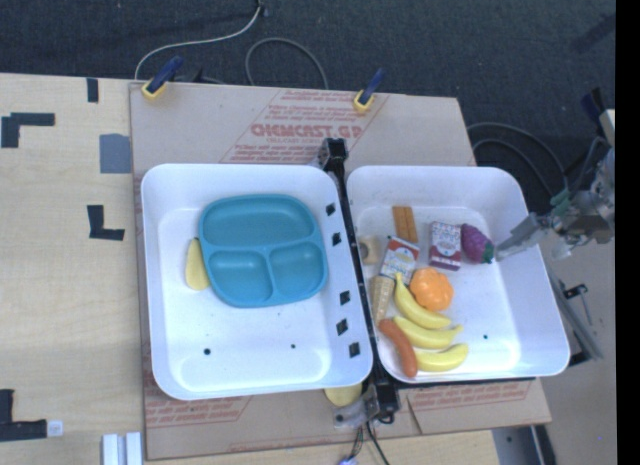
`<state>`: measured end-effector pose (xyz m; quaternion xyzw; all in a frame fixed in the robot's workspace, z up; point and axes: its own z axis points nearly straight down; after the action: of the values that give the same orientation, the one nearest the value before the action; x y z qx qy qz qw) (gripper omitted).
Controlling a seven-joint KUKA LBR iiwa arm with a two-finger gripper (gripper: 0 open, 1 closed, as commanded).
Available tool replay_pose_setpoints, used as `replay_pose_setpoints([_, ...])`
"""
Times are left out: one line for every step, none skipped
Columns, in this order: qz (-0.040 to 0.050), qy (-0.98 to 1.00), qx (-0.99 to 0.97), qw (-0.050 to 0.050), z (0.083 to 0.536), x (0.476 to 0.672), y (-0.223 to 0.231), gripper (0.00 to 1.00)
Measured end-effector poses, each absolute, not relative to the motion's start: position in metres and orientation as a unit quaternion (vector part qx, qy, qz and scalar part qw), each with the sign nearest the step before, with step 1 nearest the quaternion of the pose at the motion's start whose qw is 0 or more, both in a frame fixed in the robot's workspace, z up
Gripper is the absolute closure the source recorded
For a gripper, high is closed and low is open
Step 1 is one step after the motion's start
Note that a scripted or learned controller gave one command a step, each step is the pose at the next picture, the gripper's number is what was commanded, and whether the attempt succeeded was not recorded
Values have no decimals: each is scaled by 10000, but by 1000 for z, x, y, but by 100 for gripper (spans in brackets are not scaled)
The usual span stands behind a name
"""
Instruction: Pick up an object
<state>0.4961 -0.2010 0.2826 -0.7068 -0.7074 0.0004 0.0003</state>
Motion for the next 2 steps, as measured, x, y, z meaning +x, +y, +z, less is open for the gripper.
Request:
replay_pose_setpoints([17, -7104, -7037, 56, 132, 556, -120, 0])
replay_pose_setpoints([-12, -7082, -7060, -35, 87, 618, -130, 0])
